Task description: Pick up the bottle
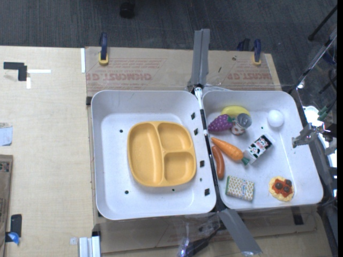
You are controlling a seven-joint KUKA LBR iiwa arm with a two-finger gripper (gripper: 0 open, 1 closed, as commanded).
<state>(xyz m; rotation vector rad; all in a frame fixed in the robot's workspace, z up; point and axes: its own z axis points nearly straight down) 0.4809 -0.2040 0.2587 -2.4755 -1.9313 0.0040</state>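
On the left, the left bin [107,159] carries a yellow divided plate [161,154], which plays no part here. The right bin [305,175] is crowded. The gripper [303,138] sits at its right rim, holding nothing I can see, and I cannot tell how wide it is. The bottle [258,148] lies tilted near the bin's middle, its cap just beside the carrot [229,149]. I worry a descent could clip the carrot or roll the bottle away.

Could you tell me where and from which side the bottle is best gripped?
Probably from above, across the white body of the bottle. It lies flat and slanted, green cap toward the carrot, so the fingers would close over its narrow width, clear of the carrot.
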